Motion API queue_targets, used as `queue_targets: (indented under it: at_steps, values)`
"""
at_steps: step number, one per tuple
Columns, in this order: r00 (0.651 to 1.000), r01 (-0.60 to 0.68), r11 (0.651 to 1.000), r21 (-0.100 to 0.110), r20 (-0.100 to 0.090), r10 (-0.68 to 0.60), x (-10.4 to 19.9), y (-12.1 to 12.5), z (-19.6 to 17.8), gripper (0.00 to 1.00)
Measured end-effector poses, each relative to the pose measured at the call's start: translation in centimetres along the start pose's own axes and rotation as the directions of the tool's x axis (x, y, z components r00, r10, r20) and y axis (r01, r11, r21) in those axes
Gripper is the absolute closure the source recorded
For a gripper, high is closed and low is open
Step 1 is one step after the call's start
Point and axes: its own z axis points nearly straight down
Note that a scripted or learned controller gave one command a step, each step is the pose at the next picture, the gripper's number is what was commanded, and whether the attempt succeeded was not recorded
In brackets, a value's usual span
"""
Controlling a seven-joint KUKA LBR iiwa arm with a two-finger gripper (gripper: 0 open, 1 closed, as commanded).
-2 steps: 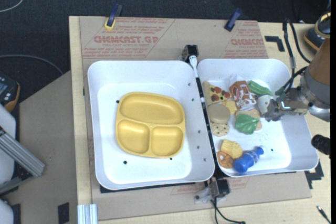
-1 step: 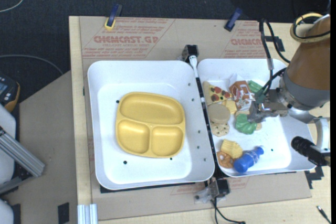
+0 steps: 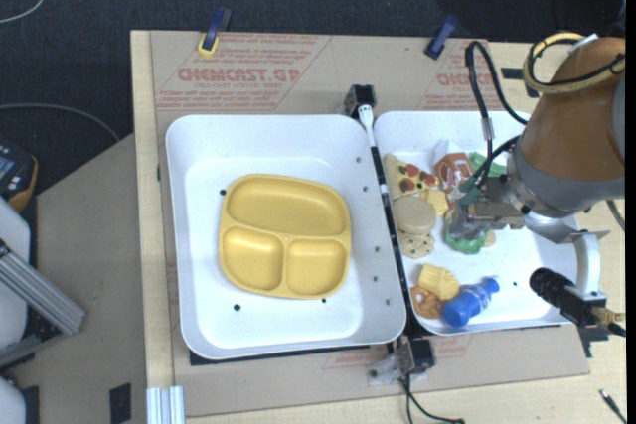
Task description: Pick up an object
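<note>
Camera view: the end effector (image 3: 469, 218) is down among toys in the right bin (image 3: 517, 298), finger spread unclear.

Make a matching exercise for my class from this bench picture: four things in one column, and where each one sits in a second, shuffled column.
Things:
1. yellow divided tray
2. blue bottle
3. gripper
4. yellow clamp

Places:
A. near front edge of the right bin
B. on the board's back edge, behind the left bin
C. in the left bin
D. low over the toys in the right bin

Pairs: 1-C, 2-A, 3-D, 4-B
</note>
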Motion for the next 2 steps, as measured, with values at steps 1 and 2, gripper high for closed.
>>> queue_targets:
  at_steps: [1, 2]
  values:
    - [1.0, -0.003, 1.0, -0.006, 0.003, 0.003, -0.7, 0.1, -1.5, 1.0]
    - [1.0, -0.003, 1.0, 0.001, 0.001, 0.003, -0.3, 0.3, 0.2, 1.0]
